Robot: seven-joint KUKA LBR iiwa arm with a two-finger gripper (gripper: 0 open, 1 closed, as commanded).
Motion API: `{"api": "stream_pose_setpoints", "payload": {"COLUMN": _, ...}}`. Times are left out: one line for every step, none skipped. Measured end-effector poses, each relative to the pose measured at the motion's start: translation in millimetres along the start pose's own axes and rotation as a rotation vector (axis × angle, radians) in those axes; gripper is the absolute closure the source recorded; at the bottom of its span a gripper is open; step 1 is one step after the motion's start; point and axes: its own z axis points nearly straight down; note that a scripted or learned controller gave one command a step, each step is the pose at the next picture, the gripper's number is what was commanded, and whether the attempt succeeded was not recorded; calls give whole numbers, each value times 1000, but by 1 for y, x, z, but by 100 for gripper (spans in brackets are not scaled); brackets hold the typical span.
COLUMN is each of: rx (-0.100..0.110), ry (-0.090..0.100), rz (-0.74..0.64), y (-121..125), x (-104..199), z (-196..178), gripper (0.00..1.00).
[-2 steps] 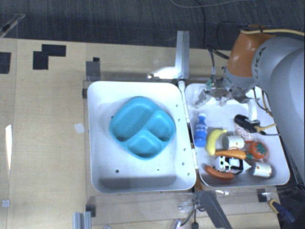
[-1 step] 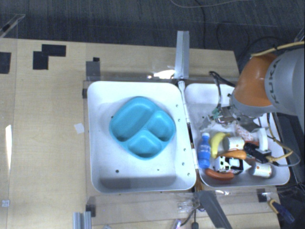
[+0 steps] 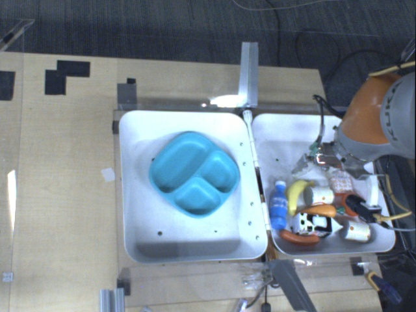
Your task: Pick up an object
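Look at the right bin point(image 3: 286, 132): your pickable things are crowded into its near half. A yellow banana point(image 3: 297, 195) curves beside a small blue bottle point(image 3: 279, 205) with a white cap, which lies close against the bin's left wall. Just right of the banana sits a short white cylinder point(image 3: 321, 194), and below it an orange, carrot-shaped piece point(image 3: 320, 210) lies across a black-and-white block point(image 3: 312, 223). A red sausage-like piece point(image 3: 300, 238) rests along the near wall, and a white cup point(image 3: 357, 232) lies tipped at the near right corner. They touch or overlap, so each crowds its neighbour.

The gripper point(image 3: 320, 157) hangs over the bin's middle, just above the pile; you cannot tell how its fingers stand.

The left bin point(image 3: 140, 239) holds a smooth blue divided plate point(image 3: 194, 173) with three compartments, set at an angle.

No writing on anything is readable.
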Motion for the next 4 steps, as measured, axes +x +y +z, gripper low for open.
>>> {"api": "stream_pose_setpoints", "payload": {"rx": -11, "ry": 0, "rz": -68, "y": -68, "x": 55, "z": -1, "gripper": 0}}
{"api": "stream_pose_setpoints", "payload": {"rx": -16, "ry": -2, "rz": -105, "y": -70, "x": 55, "z": -2, "gripper": 0}}
{"api": "stream_pose_setpoints", "payload": {"rx": -19, "ry": 1, "rz": -108, "y": -68, "x": 57, "z": -12, "gripper": 100}}
{"api": "stream_pose_setpoints", "payload": {"rx": 3, "ry": 3, "rz": -145, "y": -31, "x": 136, "z": -121, "gripper": 100}}
